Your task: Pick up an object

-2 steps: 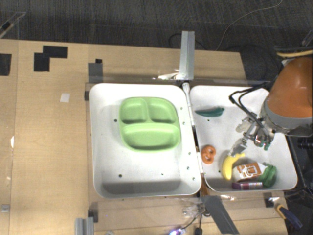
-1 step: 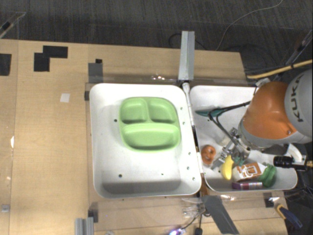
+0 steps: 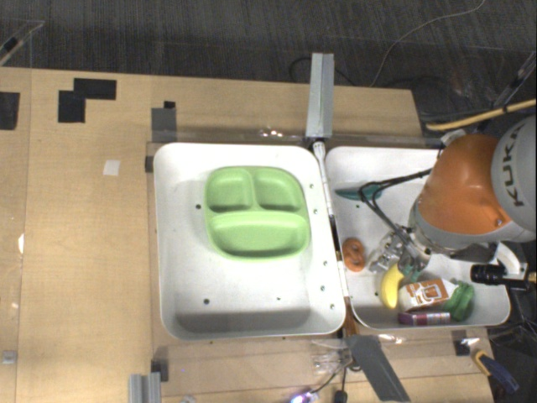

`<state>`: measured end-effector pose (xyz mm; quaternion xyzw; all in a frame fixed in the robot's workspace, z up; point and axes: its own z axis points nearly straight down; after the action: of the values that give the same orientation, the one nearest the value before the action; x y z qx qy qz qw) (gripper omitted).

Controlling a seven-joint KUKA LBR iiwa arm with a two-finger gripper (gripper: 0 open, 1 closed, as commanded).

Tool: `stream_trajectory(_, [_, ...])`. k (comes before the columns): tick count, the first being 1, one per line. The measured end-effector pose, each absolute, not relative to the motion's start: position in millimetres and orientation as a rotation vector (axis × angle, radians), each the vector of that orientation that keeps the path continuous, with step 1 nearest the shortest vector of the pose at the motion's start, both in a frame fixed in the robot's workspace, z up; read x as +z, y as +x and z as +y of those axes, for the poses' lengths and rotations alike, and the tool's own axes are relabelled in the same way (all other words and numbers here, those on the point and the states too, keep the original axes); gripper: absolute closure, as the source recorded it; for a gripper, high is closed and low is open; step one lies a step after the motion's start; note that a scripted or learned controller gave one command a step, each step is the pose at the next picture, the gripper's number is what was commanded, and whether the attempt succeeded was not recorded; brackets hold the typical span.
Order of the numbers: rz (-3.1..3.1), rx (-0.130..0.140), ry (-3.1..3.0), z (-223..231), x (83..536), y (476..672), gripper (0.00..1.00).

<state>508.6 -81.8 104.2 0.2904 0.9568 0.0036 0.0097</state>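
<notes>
The banana (image 3: 390, 289) lies near the front of the right bin (image 3: 357, 170), beside a small carton (image 3: 425, 292), a green piece (image 3: 462, 299) and an orange toy (image 3: 354, 254). Your gripper (image 3: 399, 254) hangs just over it; I cannot tell its state. You're at the reach step: next, descend squarely and close on one item.

The setting reads as a robotics lab. A pale wooden bench (image 3: 75, 250) carries two shallow white plastic bins (image 3: 180, 250) clamped side by side by grey metal brackets (image 3: 320, 95). Black tape patches (image 3: 84, 99) mark the benchtop, loose cables (image 3: 436, 23) trail over dark grey carpet (image 3: 210, 15), and a grey industrial arm with an orange band (image 3: 466, 187) reaches in.
</notes>
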Motion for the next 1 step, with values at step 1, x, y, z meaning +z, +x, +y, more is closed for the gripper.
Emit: stream_trajectory(1, [3.056,0.003,0.696,-89.9,177.5,552.4,1.0])
